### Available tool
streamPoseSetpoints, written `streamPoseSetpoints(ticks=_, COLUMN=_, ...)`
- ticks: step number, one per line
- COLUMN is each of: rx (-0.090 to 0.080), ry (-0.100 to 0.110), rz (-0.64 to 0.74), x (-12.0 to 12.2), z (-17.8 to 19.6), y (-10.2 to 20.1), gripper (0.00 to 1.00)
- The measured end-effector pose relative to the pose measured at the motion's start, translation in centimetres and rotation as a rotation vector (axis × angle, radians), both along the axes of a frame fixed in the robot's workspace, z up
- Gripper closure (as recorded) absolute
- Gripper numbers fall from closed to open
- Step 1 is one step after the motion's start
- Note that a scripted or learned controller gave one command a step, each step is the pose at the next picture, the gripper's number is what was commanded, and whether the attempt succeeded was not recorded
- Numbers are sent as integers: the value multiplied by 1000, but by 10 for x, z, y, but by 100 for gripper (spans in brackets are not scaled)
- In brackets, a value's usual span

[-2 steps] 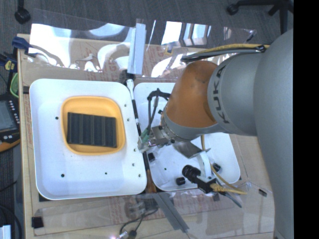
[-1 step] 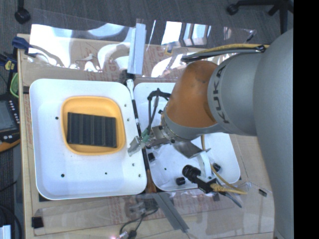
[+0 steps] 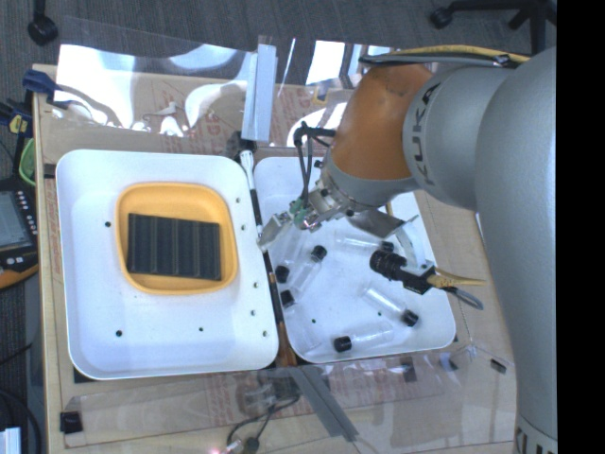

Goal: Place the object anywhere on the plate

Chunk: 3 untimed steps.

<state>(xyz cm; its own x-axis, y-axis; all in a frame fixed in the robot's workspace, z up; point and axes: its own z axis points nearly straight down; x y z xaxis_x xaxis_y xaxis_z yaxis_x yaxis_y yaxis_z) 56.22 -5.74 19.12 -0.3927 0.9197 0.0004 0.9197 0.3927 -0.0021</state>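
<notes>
While the arm (image 3: 444, 140) hangs low over the right bin (image 3: 437, 334), its bulk hides the near-left part of that bin, so the jaws could close on nothing or nudge the clear vials (image 3: 378, 301) against the bin wall. It reaches in from the right, orange band tilted down toward the bin's left edge. I cannot tell how the jaws stand. The yellow plate (image 3: 175, 201) waits in the left bin (image 3: 85, 329); the vials lie scattered across the right bin's floor.

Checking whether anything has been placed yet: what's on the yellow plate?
A dark ribbed insert lies on the yellow plate, in the left bin. Nothing else is on it. What the insert covers is hidden.
</notes>
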Motion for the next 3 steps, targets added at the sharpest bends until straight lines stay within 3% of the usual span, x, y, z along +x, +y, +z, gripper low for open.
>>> streamPoseSetpoints(ticks=1, rx=0, ry=-3, rz=256, x=80, z=24, y=-8, gripper=0)
streamPoseSetpoints(ticks=2, rx=0, ry=0, rz=263, x=49, z=0, y=-27, gripper=0)
streamPoseSetpoints(ticks=3, rx=1, ry=1, rz=190, x=2, z=4, y=-59, gripper=0)
